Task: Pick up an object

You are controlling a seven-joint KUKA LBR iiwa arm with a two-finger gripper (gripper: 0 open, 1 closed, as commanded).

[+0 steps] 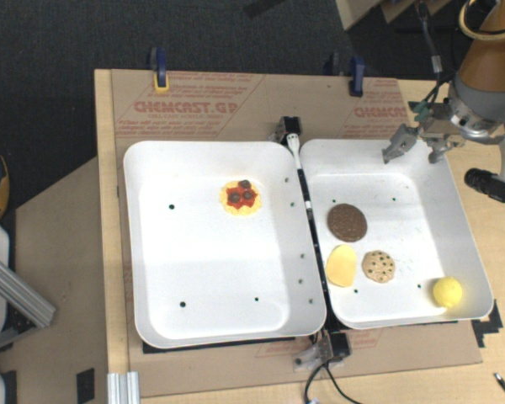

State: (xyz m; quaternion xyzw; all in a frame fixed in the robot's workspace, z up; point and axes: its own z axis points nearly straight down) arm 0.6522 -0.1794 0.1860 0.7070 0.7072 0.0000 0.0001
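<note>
I have the gripper (419, 143) hanging over the far edge of the right-hand shallow white bin (454, 217), near that bin's far right corner, with its two grey fingers spread apart and nothing between them. No object has been chosen for me, so I judge by reach: the nearest candidate is the dark brown round cookie (347, 221), which lies in the right bin toward its left wall, nearer the desk's front edge than the gripper and off to the left of it. Just beyond it toward the front sit a pale yellow flat slice (341, 265) and a tan chocolate-chip cookie (378, 266), close beside each other, and a small yellow ball (446, 292) rests near the bin's front right corner. A small round yellow tart with red and dark toppings (241, 197) lies alone in the left-hand white bin (151, 225), well apart from the gripper. The brown cookie is round, so no long axis matters. The arm's upper part is cut off at the frame's edge, and I cannot judge how high the fingers stand above the bin.
</note>
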